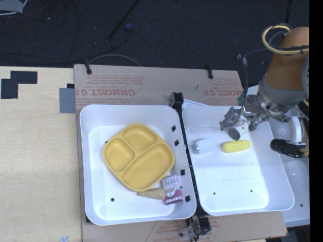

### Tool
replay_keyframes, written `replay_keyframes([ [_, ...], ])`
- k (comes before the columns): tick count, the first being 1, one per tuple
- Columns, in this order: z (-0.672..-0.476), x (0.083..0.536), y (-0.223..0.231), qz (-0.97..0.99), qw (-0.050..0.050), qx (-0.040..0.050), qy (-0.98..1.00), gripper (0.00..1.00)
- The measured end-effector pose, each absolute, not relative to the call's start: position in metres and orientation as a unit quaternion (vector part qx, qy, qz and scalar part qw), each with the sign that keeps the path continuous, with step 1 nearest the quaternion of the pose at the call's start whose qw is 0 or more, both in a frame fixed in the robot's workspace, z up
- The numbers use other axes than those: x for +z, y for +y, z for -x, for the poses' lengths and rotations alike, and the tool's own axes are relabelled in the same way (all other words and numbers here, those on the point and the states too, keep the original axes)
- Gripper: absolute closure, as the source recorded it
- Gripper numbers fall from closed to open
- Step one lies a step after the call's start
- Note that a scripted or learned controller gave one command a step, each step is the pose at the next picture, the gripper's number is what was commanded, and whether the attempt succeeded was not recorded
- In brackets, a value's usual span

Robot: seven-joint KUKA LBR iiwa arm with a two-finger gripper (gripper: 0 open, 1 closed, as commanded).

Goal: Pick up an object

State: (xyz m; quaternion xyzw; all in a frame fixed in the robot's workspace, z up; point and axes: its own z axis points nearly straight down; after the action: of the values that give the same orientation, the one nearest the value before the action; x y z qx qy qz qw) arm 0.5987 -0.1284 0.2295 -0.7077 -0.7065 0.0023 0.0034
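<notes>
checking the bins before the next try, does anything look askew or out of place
Mostly tidy. The yellow three-compartment plastic tray lies turned at a slant to the left white bin's walls, with a tan cone and a small red-and-white packet tucked against its lower edge. Nothing looks spilled or damaged.

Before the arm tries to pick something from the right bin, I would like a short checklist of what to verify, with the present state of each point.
1. Target in reach: the corn lies in the right bin, just below the gripper. Ok.
2. Corn free of neighbours: the white object lies apart on its left. Ok.
3. Gripper directly over the corn: it sits a little above and beside it in the view. Not ok.
4. Gripper carrying nothing: cannot tell.
5. Corn away from the bin walls: it lies on the open floor. Ok.
6. Left bin things out of the way: tray and packet stay beyond the divider. Ok.
</notes>
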Motion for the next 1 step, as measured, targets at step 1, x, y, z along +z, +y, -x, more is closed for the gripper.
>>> replay_keyframes([
  [1, -0.6006, 0.1790, -0.1373, 0.707, 0.003, 0.0023, -0.707, 0.00],
])
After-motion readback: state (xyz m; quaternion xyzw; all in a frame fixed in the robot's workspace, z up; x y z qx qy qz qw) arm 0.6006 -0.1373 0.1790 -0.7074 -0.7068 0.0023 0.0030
